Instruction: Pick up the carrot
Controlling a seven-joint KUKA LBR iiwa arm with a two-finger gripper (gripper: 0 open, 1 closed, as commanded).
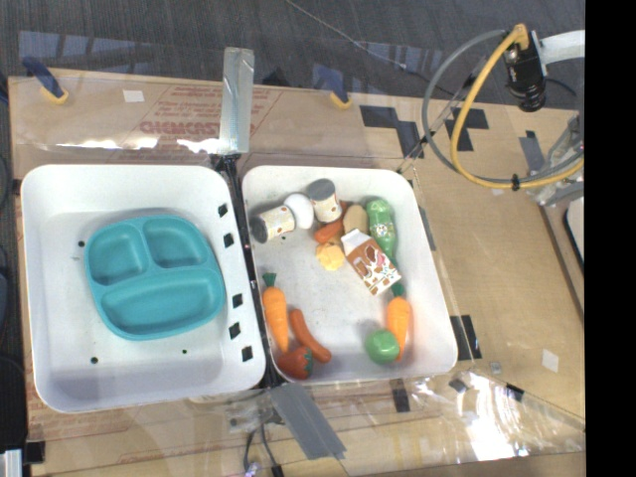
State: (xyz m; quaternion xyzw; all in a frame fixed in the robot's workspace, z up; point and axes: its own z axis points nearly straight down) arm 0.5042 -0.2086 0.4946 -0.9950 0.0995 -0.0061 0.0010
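Plainly, two carrots lie in the right bin (429,266), at the middle right of the frame; the left carrot (274,316) lies just beside the bin's left wall, its long axis nearly up and down the frame, green top toward the upper edge and narrow end toward the lower edge, tilted slightly rightward; that end meets a red toy (296,364), and a red sausage-like piece (311,339) lies along its right side; the right carrot (398,318) also runs up and down the frame near the right wall, with a green round toy (381,347) touching its lower end; between the two carrots the bin floor is bare; a small carton (370,261) and cans crowd the bin's upper half; the left bin (40,266) holds a teal divided plate (154,274); the pincer's state cannot be told
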